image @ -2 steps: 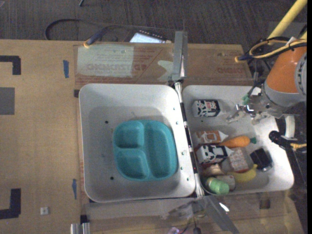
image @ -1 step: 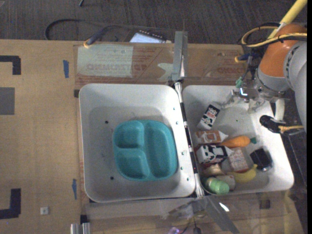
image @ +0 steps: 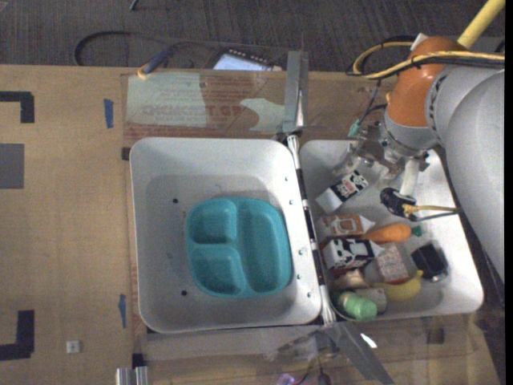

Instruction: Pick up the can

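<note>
Can: a short green cylinder [image: 357, 304] lying on its side is the likeliest can; too blurred to be sure.
Can position: near front edge of the right bin [image: 469, 289], close to the wall shared with the left bin [image: 152, 215].
Can neighbours: a pale lump just beside it on the right, a banana [image: 405, 289] past that, a cow-print carton [image: 350, 252] just behind it.
Gripper: the gripper [image: 370, 157] is over the far part of the right bin, above a second cow-print carton [image: 348, 188], well apart from the can; whether it is released or clenched cannot be told, and nothing is seen held.
Arm: the grey arm [image: 473, 135] with its orange band covers the bin's right side.
Edges: the can lies near the front wall and the corner by the divider.
Open room: the front half of the right bin is crowded with a carrot [image: 390, 233], a black block [image: 429, 261] and the cartons; the far right part of its floor is bare. The left bin holds a teal tray [image: 238, 245] with bare floor around it.
Labels: the cartons bear black-and-white cow patches; print on the can and cartons is too small to read.
</note>
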You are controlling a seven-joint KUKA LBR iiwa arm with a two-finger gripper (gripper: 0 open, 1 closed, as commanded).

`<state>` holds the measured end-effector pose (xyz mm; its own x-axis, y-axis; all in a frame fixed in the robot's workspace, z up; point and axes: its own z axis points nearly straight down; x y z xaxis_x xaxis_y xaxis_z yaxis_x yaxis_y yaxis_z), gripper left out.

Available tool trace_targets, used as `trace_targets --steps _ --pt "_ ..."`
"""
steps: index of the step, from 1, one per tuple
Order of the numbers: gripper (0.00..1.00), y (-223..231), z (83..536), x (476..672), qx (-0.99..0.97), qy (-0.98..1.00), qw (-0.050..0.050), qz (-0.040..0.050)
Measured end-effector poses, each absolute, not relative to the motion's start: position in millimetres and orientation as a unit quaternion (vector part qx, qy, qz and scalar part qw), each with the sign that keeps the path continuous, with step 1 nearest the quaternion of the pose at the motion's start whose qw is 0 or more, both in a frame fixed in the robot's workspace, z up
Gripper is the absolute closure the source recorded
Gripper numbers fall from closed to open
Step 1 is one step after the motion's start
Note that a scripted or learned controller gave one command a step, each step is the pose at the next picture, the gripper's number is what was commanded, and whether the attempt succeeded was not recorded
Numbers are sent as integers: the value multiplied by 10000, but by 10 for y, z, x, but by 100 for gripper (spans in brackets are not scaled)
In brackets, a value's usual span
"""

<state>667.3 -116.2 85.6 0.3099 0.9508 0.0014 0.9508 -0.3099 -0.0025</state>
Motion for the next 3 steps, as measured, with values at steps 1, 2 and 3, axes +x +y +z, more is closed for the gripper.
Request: trace_targets --steps 1,2,3 --pt "100 -1159 977 6690 -8082 -5888 -16 -3" --pt "100 -1624 2233 6572 -9032 -4291 -5 -2" --pt "100 -1983 2627 6498 -9429 -3332 -9 -4"
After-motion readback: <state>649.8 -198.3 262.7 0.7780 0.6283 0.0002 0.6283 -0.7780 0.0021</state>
